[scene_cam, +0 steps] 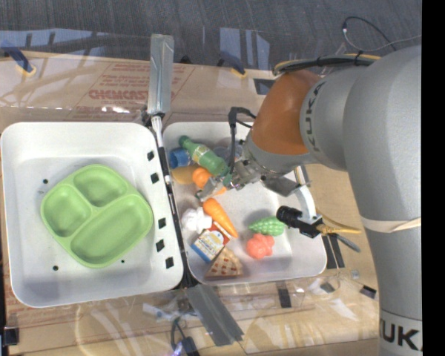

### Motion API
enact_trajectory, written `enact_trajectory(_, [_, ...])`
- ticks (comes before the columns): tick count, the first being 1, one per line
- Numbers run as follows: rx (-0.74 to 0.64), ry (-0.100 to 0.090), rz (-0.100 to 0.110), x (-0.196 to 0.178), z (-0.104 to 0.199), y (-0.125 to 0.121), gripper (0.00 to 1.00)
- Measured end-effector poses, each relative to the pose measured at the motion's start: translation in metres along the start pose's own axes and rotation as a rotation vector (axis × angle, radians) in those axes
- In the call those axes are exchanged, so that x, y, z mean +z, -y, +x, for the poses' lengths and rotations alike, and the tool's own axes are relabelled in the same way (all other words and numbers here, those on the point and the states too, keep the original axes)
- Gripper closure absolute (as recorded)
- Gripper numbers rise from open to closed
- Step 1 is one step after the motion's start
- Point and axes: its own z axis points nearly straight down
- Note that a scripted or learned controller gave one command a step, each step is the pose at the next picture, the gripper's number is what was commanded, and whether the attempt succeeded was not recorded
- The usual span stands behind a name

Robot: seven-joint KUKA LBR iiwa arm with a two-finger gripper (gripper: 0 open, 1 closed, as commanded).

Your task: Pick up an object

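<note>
Grey arm [356,124] hides right bin's [311,262] back; tool [215,188] by carrot [220,215], grip state unclear.

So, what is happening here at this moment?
The grey arm reaches from the right into the right bin, which holds toy food. Its end effector sits low among a green bottle, an orange piece and a carrot. Nothing is visibly lifted. The left bin holds a green divided plate.

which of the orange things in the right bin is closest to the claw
The small round orange ball, just left of the claw. The carrot lies a bit lower in the bin, and the reddish-orange lump sits lower still, toward the bin's front.
</note>
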Motion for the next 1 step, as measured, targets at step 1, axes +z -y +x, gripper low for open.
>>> enact_trajectory(1, [0.044, 0.0, -0.002, -0.0798, 0.103, -0.0292, 1.0])
